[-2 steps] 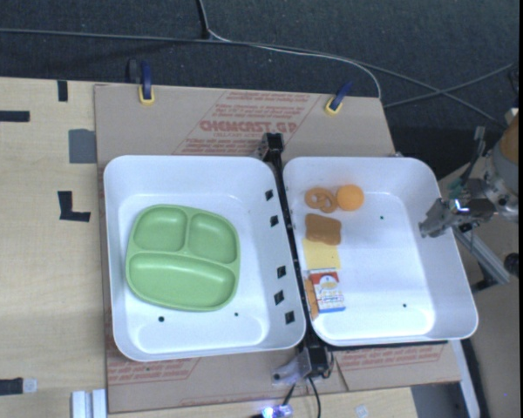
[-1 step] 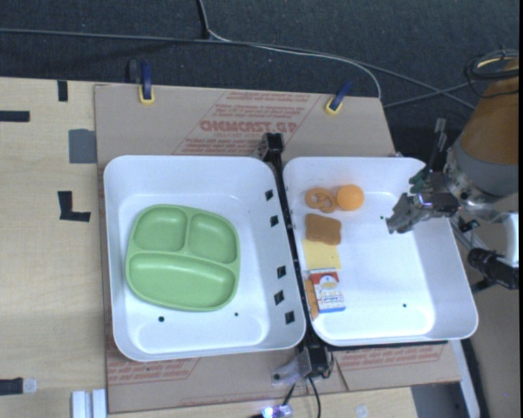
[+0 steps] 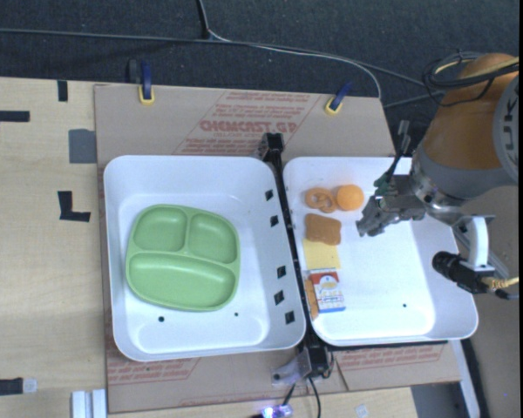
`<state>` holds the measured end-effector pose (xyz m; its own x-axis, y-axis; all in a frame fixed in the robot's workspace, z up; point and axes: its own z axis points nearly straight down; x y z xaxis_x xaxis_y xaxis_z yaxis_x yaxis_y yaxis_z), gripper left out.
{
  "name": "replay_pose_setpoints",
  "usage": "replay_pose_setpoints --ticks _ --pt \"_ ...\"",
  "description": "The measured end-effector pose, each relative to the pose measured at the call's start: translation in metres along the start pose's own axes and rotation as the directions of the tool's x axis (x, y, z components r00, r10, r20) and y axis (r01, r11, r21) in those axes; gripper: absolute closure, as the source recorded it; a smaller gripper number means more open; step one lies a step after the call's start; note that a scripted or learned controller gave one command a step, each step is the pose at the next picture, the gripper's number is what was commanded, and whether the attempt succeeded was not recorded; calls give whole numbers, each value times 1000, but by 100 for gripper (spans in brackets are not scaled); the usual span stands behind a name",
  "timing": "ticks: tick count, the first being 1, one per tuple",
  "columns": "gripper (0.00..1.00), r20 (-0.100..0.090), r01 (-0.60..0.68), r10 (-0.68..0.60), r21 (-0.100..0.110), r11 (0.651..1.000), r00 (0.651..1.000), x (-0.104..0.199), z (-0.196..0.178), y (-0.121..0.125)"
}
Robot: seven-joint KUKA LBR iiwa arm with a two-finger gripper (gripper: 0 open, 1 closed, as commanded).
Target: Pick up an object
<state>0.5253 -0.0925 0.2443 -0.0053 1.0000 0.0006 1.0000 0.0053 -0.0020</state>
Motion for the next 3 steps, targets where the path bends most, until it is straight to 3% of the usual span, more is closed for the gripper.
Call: replay_pose_setpoints --ticks 1,3 --pt "100 0 1 -1 -1 1000 1000 48 -5 14" --pt "100 1 1 -1 1 1000 1000 150 24 32"
